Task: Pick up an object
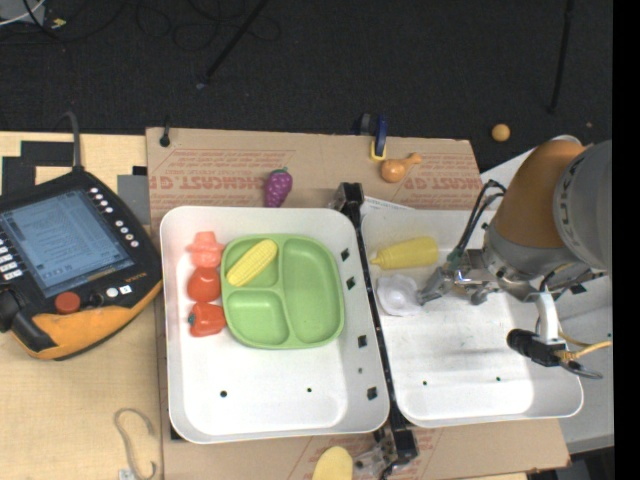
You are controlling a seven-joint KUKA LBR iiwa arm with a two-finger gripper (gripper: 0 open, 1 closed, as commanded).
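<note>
Claw (pixel 432 290) low over the right bin (pixel 480 388), its metal fingers pointing left at a small clear cup (pixel 398 294); whether they are spread or closed is impossible to tell at this angle. Just behind the cup lies a yellow squeeze bottle (pixel 405 254), on its side near the bin's back wall. Printed upside down on the cardboard sheet (pixel 230 173) under both bins are red letters, too broken to read with certainty. A teach pendant (pixel 65 258) sits on the tabletop (pixel 60 408) at left, its screen text too small to read. In the left bin (pixel 260 398), a green divided plate (pixel 285 293) carries a toy corn cob (pixel 250 261), with red and pink toy pieces (pixel 204 288) beside it. The grey arm (pixel 560 218) bends down from the right, its orange band (pixel 530 193) above the wrist.
</note>
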